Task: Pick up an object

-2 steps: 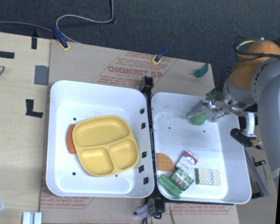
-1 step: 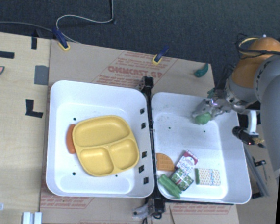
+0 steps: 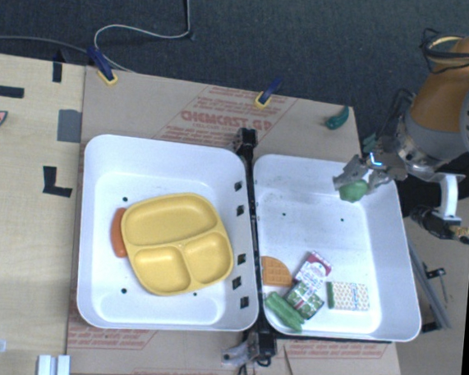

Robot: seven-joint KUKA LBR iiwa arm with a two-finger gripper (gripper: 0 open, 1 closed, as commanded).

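Observation:
My gripper [image 3: 357, 183] hangs over the far right corner of the right bin [image 3: 394, 239], reaching in from the right. A small round green object [image 3: 351, 192] sits between its fingers, and the gripper is shut on it, lifted just above the bin floor. Near the front of the same bin lie a brown waffle-like disc [image 3: 276, 271], a green pickle-shaped piece [image 3: 284, 312], a small pink and green carton [image 3: 309, 285] and a flat speckled packet [image 3: 349, 296].
The left bin [image 3: 104, 170] holds a yellow divided plate [image 3: 177, 243] with an orange piece [image 3: 118, 234] tucked under its left edge. A black divider clip [image 3: 246, 141] joins the bins. A teal item [image 3: 337, 118] lies on the cardboard behind the right bin.

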